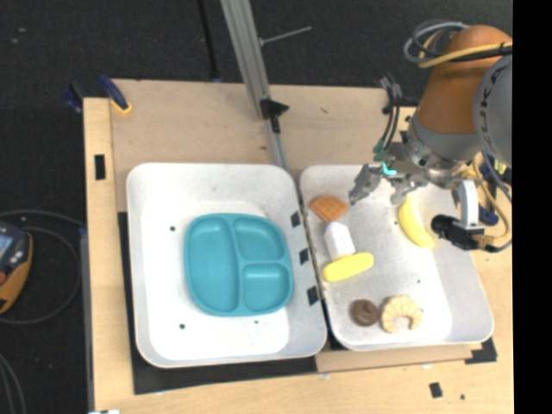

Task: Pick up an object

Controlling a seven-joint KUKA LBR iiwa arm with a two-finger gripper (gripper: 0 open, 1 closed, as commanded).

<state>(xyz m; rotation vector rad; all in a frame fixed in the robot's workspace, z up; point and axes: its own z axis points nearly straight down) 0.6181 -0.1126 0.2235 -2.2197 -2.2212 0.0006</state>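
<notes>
The left bin (155, 317) holds a turquoise divided plate (239, 263); the right bin (457, 317) holds a banana (416, 223), a white bottle (338, 238), a yellow piece (348, 266), an orange cookie (328, 207), a brown donut (364, 312) and a pale pastry (402, 313); the gripper (384, 182) hovers over the right bin's far edge, fingers spread open, gripping nothing; no writing is readable.

From my feed the arm (466, 67) runs off the right edge, so I can't see its upper links. Gripper (384, 179) is small and blurry; can't tell jaws' state. Banana (417, 223) top end is tucked under the wrist hardware. Orange-and-black device (12, 266) at left is cut by the frame edge. Counter (198, 119) btm-left corner also cropped.
</notes>
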